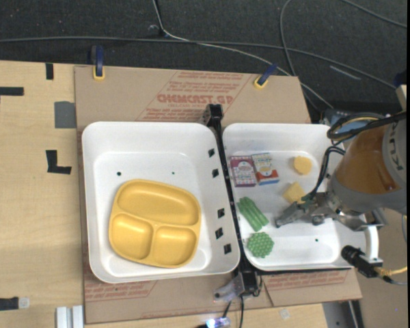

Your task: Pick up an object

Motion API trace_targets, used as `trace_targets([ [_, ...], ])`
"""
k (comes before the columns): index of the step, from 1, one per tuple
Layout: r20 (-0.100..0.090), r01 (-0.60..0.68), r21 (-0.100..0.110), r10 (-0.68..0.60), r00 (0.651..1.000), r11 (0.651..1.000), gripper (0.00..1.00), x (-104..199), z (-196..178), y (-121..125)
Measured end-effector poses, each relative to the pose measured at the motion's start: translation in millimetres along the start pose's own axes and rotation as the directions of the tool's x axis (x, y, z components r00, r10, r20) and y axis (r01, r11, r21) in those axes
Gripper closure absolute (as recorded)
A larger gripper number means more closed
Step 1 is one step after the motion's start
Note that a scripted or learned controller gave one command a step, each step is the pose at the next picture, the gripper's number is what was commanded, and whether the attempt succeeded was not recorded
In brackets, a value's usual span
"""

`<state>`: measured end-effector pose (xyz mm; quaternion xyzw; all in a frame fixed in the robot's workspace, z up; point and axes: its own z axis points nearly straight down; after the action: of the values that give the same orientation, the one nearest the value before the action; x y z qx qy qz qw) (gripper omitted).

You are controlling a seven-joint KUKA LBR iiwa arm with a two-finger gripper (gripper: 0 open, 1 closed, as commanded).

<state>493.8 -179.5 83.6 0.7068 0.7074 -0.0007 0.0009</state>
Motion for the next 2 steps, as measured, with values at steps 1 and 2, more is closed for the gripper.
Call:
trace_targets([
  [1, 0.002, -0.001, -0.003, 0.001, 1.0, 1.0, 1.0, -0.7, -12.5, 1.1],
  [2, -0.002, 0.001, -0.002, -0.001, 1.0, 1.0, 1.0, 9.5, -65.9, 5.2],
])
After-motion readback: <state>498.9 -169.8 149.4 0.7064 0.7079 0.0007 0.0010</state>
